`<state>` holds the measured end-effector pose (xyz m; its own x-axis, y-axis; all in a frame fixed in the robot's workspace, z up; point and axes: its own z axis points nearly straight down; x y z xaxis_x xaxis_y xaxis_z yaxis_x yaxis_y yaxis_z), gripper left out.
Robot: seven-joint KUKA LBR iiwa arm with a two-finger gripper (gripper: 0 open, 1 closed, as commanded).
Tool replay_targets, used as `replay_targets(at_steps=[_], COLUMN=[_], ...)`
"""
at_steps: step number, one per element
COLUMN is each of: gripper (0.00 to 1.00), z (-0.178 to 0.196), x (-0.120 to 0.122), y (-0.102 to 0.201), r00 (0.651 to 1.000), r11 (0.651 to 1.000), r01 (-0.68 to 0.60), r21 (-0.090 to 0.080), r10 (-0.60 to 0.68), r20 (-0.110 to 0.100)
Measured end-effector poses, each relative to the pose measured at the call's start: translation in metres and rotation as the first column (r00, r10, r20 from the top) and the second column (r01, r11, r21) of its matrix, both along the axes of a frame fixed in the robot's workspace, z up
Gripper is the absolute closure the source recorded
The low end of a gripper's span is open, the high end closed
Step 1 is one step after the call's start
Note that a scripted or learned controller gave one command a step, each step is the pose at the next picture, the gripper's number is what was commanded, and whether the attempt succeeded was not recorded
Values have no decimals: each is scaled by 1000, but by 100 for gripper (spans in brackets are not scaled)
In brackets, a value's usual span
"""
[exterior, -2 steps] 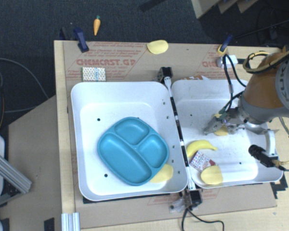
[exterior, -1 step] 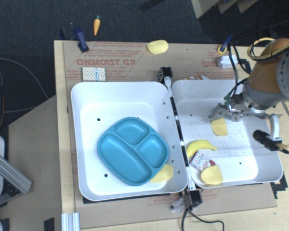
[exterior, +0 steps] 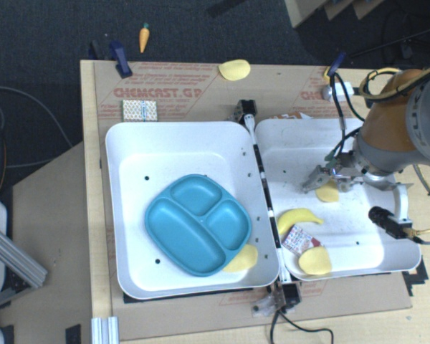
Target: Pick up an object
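My gripper [exterior: 330, 182] is low in the right bin [exterior: 287, 138], near its middle, with the fingers spread open. A small yellow piece [exterior: 328, 194] lies on the bin floor just under and between the fingertips; nothing is lifted. A yellow banana [exterior: 298, 218] lies toward the bin's front left, with a red-and-white packet [exterior: 297, 239] and a round yellow object [exterior: 315, 261] in front of it.
The left bin [exterior: 129, 149] holds a blue divided plate [exterior: 197, 224] and a yellow item [exterior: 241, 258] at its front right corner. On the bench behind the bins lie a yellow lump [exterior: 234, 69], a patterned packet [exterior: 140, 110] and a blue clip [exterior: 120, 59].
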<state>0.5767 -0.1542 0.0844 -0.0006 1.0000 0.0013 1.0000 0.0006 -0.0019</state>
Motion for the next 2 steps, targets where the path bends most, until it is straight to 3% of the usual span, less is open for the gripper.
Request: replay_targets(at_steps=[1,2], gripper=[0,100], z=[0,10], x=[-7,-7], y=[-18,-17], r00=[1000,1000], r11=[1000,1000], r01=[1,1], r21=[-1,-1], r10=[-1,-1], r20=[0,2])
